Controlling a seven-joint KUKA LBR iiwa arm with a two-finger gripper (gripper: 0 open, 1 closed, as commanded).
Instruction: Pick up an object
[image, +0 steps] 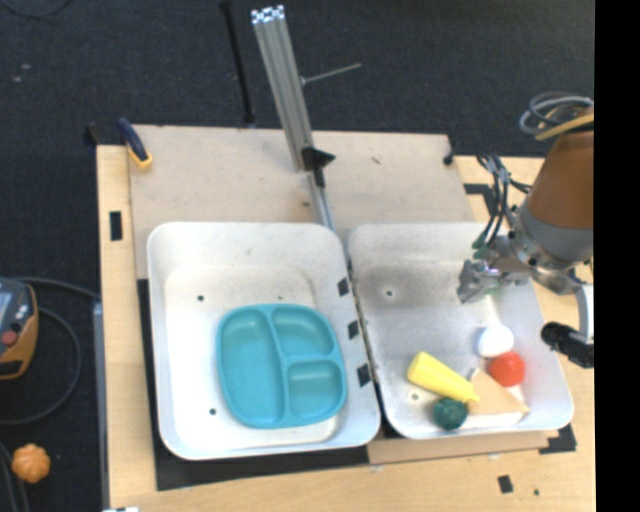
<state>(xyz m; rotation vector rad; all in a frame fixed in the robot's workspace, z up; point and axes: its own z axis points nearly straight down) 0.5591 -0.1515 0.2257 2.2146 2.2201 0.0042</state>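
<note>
- Nearest the lens, at the right bin's (400, 250) front edge: small dark green object (449, 413), touching the yellow piece (438, 377) just behind it.
- Yellow piece lying tilted, pointing up-left; tan wedge (497, 399) right beside it toward the bin's front right corner.
- Red ball (507, 369) resting at the wedge's upper edge; white ball (494, 341) just behind, touching or nearly so.
- All five pickable pieces clustered in the front right part of the right bin; none lifted.
- Gripper (478, 283) low over the right bin's back right area, near the white ball but apart from it; nothing seen between the fingers; whether spread or closed cannot be told from this slant.
- Arm (562, 195) entering from the right, orange band above the wrist, cables (496, 195) looped beside it.
- Left bin (180, 260) alongside, holding a teal divided plate (283, 363) with three compartments, set toward the front.
- Grey metal post (286, 90) rising behind the two bins, on the tan bench (220, 180).
- Small orange pumpkin-like object (31, 462) off the bench at lower left; orange-and-black device (14, 330) above it.
</note>
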